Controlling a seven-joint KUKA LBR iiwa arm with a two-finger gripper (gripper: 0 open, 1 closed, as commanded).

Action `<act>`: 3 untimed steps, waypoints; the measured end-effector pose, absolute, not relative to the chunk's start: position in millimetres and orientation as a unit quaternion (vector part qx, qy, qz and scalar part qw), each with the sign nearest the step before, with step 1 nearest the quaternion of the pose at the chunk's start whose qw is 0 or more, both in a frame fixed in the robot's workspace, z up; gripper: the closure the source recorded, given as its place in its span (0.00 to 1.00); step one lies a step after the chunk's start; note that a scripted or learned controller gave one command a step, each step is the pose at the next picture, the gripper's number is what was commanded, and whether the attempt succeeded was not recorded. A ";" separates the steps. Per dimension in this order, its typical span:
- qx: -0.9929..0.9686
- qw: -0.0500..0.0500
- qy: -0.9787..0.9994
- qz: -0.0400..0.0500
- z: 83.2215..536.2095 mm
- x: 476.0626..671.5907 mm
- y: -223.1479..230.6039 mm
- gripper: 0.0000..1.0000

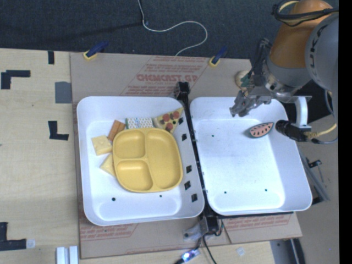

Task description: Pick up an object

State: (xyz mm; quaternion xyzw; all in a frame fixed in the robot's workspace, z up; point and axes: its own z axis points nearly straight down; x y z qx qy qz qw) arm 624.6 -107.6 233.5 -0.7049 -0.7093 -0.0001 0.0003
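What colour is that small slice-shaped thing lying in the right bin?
The watermelon-slice toy is pinkish-red with dark seed spots and a darker rim, seen in the camera view.

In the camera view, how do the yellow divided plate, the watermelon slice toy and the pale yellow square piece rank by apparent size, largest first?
1. Yellow divided plate, by far the largest, in the left bin.
2. Watermelon slice toy, in the right bin.
3. Pale yellow square piece.

The last two look close in size, so their order is unsure.
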 end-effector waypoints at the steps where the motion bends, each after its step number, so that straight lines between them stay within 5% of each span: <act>1: -0.705 0.000 -0.710 0.000 238.3 642.9 -50.1 1.00; 3: -0.705 0.000 -0.709 0.000 231.4 668.3 37.4 1.00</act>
